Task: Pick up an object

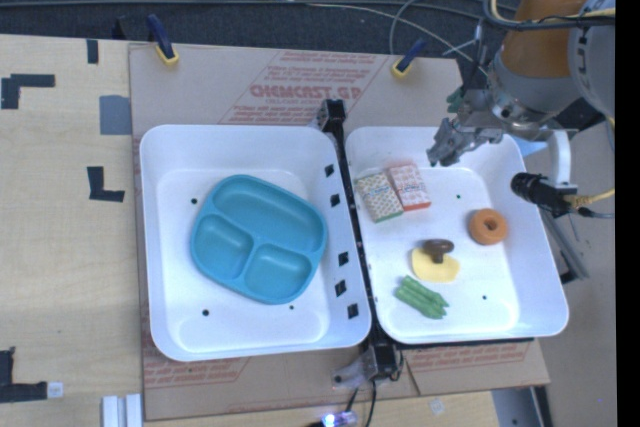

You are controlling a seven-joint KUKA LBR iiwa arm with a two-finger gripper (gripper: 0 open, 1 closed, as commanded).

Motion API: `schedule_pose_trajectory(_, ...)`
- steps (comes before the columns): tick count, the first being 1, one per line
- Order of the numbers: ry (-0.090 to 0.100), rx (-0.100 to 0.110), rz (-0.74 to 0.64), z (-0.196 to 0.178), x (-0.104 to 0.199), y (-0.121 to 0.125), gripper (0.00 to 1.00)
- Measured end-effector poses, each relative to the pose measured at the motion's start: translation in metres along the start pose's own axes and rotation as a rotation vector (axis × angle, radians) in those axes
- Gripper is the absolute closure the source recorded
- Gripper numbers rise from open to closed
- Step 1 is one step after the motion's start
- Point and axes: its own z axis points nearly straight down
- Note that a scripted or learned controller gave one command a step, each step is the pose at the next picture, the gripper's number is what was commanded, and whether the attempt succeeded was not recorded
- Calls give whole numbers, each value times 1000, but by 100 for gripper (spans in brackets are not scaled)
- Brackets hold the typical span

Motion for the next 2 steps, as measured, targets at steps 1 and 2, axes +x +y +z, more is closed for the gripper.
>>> schedule_pose_trajectory(1,1,-1,-1,-6,48,-11,100)
schedule_pose_trajectory(2,1,-1,-2,-10,100,-17,100)
